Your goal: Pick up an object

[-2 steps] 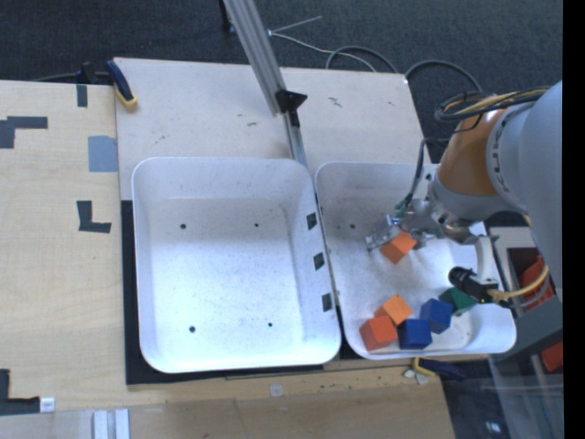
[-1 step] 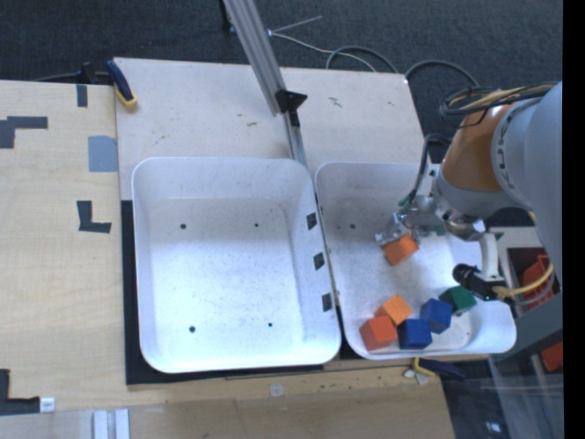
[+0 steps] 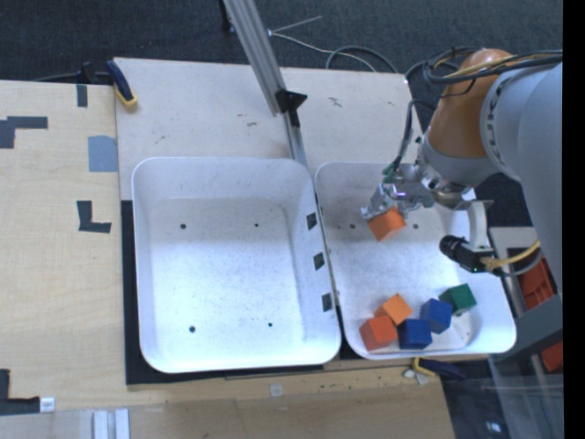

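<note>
Gripper (image 3: 388,210) is pinching an orange block (image 3: 388,224) between its fingers over the right bin (image 3: 352,245). Five other blocks (image 3: 417,320) are sitting at its 6 o'clock.

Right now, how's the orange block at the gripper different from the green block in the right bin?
The orange block is orange and sits right at the gripper, tilted, in the upper part of the right bin; it looks held. The green block is green, lies away from the gripper near the bin's lower right edge, next to a blue block. Both are small cubes of similar size.
</note>
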{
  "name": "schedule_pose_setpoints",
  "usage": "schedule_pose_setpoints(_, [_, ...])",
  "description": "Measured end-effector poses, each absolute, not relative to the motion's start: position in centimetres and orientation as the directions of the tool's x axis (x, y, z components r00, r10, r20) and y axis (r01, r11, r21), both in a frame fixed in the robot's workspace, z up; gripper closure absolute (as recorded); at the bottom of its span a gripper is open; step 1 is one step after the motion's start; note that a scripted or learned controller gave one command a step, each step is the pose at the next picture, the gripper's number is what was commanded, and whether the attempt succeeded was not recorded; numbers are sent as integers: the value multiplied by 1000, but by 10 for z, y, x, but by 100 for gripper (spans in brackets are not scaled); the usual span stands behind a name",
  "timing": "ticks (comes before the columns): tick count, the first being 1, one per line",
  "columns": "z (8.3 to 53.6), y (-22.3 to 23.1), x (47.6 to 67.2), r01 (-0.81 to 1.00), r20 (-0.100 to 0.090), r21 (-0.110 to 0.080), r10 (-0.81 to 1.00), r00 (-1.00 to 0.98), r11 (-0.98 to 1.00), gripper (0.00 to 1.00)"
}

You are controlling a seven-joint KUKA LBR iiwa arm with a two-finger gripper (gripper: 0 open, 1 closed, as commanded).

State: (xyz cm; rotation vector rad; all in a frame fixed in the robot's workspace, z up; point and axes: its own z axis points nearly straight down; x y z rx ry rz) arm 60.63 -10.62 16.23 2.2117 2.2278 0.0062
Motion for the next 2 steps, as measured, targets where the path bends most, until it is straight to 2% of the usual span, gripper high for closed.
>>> schedule_pose_setpoints(1, [194,-37,632,1000,3,3,1000,-9,9,100])
schedule_pose_setpoints(2, [191,32,596,1000,3,-5,1000,-8,8,100])
